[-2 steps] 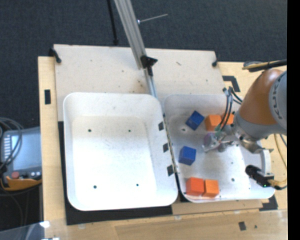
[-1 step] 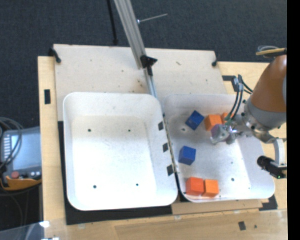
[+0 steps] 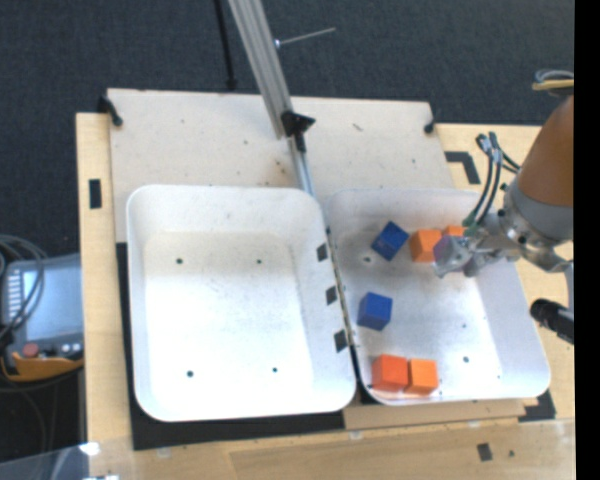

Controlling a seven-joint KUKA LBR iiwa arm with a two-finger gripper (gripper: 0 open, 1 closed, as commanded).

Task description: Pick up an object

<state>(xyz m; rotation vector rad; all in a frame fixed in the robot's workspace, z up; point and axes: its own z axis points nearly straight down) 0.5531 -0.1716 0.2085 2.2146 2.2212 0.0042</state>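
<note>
The right bin (image 3: 500, 353) holds two blue cubes, one near the back (image 3: 389, 240) and one in the middle (image 3: 375, 310). An orange block (image 3: 426, 245) lies just right of the back blue cube. Two more orange blocks, one darker (image 3: 389, 372) and one lighter (image 3: 423, 374), sit side by side at the front rim. My gripper (image 3: 452, 256) hangs low over the bin's back right, right beside the orange block and touching or nearly touching it. The grey wrist hides the fingertips.
The left bin (image 3: 230, 303) lies beside the right one, with black clips along the shared rim. A slanted aluminium rail (image 3: 265, 58) rises from the back of the bench. Cables trail by the arm at the right edge.
</note>
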